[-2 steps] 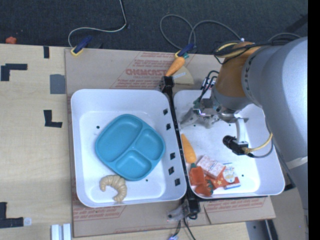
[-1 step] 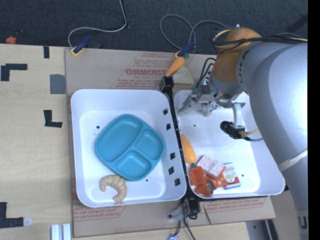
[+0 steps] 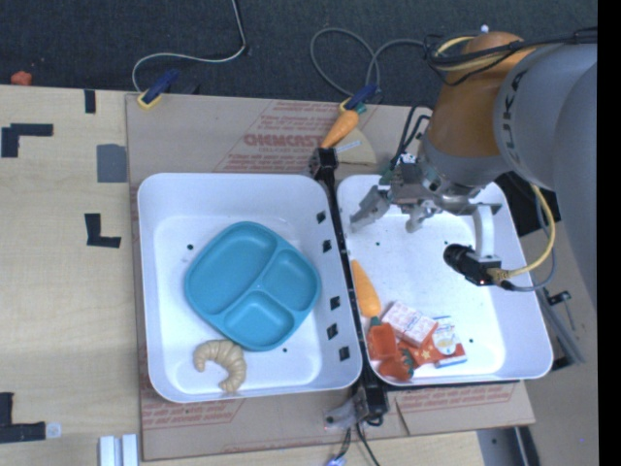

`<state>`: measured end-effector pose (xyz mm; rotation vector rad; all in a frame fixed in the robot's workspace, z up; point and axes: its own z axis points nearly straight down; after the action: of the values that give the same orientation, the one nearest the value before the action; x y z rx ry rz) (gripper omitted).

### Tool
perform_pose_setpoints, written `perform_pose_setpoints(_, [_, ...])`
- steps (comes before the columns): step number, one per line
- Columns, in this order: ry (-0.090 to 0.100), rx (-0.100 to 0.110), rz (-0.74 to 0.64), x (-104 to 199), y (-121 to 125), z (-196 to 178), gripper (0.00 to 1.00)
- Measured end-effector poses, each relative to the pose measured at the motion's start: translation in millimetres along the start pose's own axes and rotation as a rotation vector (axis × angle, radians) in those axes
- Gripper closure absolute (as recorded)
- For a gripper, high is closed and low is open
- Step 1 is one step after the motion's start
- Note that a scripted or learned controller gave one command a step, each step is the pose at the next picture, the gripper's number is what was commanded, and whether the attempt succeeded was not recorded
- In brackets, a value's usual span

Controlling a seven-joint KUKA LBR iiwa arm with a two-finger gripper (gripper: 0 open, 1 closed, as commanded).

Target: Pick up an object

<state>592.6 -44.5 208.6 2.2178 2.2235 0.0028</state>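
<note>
Camera view: the gripper [image 3: 390, 209] hangs over the twelve o'clock end of the right bin [image 3: 519, 333], its two grey fingers [image 3: 365, 208] spread apart with nothing between them. Red print on the cardboard [image 3: 272, 144] under the bins reads "CHEMCAST", partly covered by the bin rims. In the right bin, at six o'clock from the gripper, an orange carrot [image 3: 365, 288] lies along the left wall, and near it, toward five o'clock, sits a cluster of red and white packets [image 3: 415, 340] whose labels are too small to read. The left bin [image 3: 155, 260] holds a blue divided plate [image 3: 252, 283] with a croissant [image 3: 222, 361] at its seven o'clock. A second carrot [image 3: 341, 127] rests on the cardboard beyond the bins, and cables [image 3: 335, 61] loop across the dark floor at twelve o'clock.
</note>
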Motion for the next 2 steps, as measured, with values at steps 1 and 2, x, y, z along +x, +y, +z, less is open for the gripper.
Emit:
perform_pose_setpoints(1, [-0.001,0.004,0.002,-8,-14,25,0.00])
perform_pose_setpoints(2, [-0.001,0.006,0.003,-52,-46,103,0.00])
